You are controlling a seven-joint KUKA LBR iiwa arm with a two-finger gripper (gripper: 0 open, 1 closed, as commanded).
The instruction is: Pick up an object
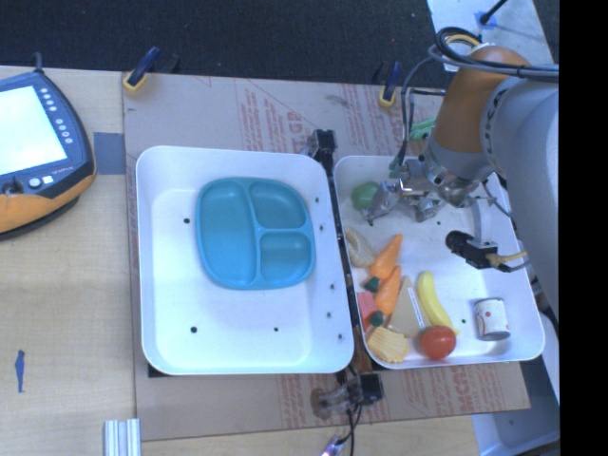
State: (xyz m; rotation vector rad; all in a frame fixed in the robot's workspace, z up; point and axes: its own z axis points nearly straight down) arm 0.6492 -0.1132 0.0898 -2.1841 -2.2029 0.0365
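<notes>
Table with two bins, arm over the right one

**Surface.** Pale wood table (66, 293), with a brown printed cardboard sheet (237, 112) under both bins. A grey strip of tape (107, 152) lies at the sheet's left edge. Blue-and-yellow clamps (142, 68) grip the sheet's far edge. Black fixtures (325, 143) sit between the bins at the far and near ends.

**Room.** Dark carpeted floor (266, 17) runs beyond the table. An orange teach pendant (38, 164) with a lit screen rests on the table's left.

**Left bin** (171, 340). Shallow and white; carries a blue divided plate (255, 232) lying flat, slightly toward the far side.

**Right bin** (518, 345). Shallow and white; carries the task's items:
- a green fruit (366, 195) at the far left corner
- two orange carrots (386, 256) end to end down the left side
- a banana (433, 299) near the middle
- a red tomato (437, 342) at the near edge
- a yellow ridged piece (388, 346) just beside the tomato
- a small can (490, 318) lying at the near right

**Arm.** Grey with an orange band, entering from the right. The tool (404, 198) hangs over the far part of the right bin, just beside the green fruit. Whether it is wide or narrow cannot be told from this angle.
</notes>
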